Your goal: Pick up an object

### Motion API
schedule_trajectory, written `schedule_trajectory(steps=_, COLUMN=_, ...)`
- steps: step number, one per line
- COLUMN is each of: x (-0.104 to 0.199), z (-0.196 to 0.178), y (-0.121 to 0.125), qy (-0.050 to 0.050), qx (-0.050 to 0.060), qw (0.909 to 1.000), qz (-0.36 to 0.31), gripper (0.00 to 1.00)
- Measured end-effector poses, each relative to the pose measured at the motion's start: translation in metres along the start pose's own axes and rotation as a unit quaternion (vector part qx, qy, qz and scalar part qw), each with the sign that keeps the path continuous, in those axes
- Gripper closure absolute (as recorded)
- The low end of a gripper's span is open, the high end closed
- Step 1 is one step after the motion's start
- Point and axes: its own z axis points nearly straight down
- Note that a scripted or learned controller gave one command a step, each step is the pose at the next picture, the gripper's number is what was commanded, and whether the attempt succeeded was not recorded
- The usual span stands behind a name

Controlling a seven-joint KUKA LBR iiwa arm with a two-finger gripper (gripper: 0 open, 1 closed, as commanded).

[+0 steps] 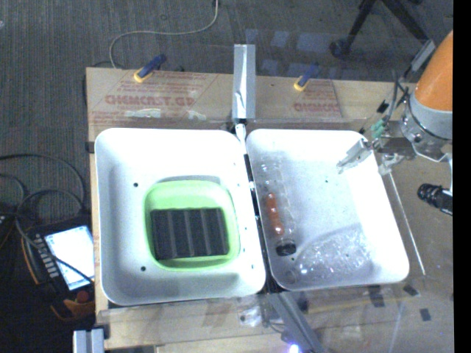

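Fingers (pixel 352 157) of the gripper (pixel 368 157) appear spread, one slim tip slanting toward the lower left and a shorter one to its right, with nothing between them; they hang over the upper right corner of the right bin (pixel 397 267), at the end of the arm (pixel 434 94) entering from the frame's right. Nearest candidate for the pick is the clear bottle (pixel 274 208), lying lengthwise against that bin's left wall with orange contents and a dark cap toward the bottom of the frame; it lies well apart from the fingers, to their lower left. A crinkled plastic bag (pixel 335 250) rests in the bin's lower part, below the fingers. A green tray (pixel 193 230) with dark slats sits in the left bin (pixel 118 160), farther left on the table (pixel 147 98). Judgement: a sound grasp would straddle the bottle across its narrow width, clear of the wall, since the round, smooth body may roll or slip
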Motion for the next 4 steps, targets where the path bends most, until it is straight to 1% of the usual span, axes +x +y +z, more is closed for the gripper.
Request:
schedule_trajectory(steps=1, x=-0.05, z=0.035, y=-0.045, qy=0.0, qx=0.001, qw=0.9988, qz=0.048, gripper=0.0)
schedule_trajectory(steps=2, x=-0.043, z=0.035, y=-0.043, qy=-0.001, qx=-0.001, qw=0.9962, qz=-0.087, gripper=0.0)
schedule_trajectory(steps=3, x=0.012, z=0.045, y=-0.063, qy=0.0, qx=0.0, qw=0.9913, qz=-0.132, gripper=0.0)
schedule_trajectory(steps=4, x=0.048, z=0.16, y=-0.04, qy=-0.007, qx=-0.004, qw=0.9861, qz=-0.166, gripper=0.0)
